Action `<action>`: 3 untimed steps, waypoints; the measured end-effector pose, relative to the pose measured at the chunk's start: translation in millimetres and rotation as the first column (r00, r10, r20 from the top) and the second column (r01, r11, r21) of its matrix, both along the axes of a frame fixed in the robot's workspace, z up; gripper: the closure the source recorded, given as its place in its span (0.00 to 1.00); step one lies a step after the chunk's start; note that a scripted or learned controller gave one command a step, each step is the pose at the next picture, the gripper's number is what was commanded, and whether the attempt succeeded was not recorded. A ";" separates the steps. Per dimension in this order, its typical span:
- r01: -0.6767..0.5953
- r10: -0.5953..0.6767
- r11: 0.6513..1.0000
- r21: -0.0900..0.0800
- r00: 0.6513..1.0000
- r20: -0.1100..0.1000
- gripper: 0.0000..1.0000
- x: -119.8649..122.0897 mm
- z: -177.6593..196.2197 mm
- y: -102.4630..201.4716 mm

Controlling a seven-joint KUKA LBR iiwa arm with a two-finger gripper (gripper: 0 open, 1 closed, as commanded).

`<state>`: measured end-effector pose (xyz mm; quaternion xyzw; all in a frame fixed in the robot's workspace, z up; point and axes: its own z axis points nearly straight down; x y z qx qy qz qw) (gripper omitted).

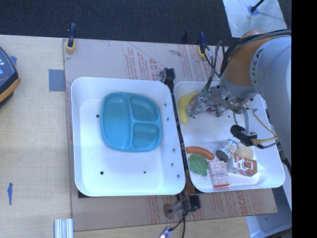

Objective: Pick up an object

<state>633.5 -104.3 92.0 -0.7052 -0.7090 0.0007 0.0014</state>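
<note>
Lying in the right bin (270, 180) left to right: banana (184, 107), likely light, smooth, best pinched across its middle; gripper (204, 104) just beside it, state impossible to tell; then sausage (199, 151), can (227, 149).

The surface (34, 148) is pale wood grain, with a sheet of brown cardboard (124, 58) printed in faded red laid across its middle. Blue clamps (71, 37) pin the sheet at eleven and one o'clock. A grey patch of tape (56, 80) sits on the wood at nine o'clock, beside a yellow-edged device (7, 76) at the far left. Beyond the top edge the floor is dark carpet (124, 9), and a pale floor panel (250, 11) shows at one o'clock. Light is even and bright.
</note>
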 end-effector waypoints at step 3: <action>0.001 -0.001 1.000 -0.004 1.000 -0.016 0.00 19.4 -0.7 6.4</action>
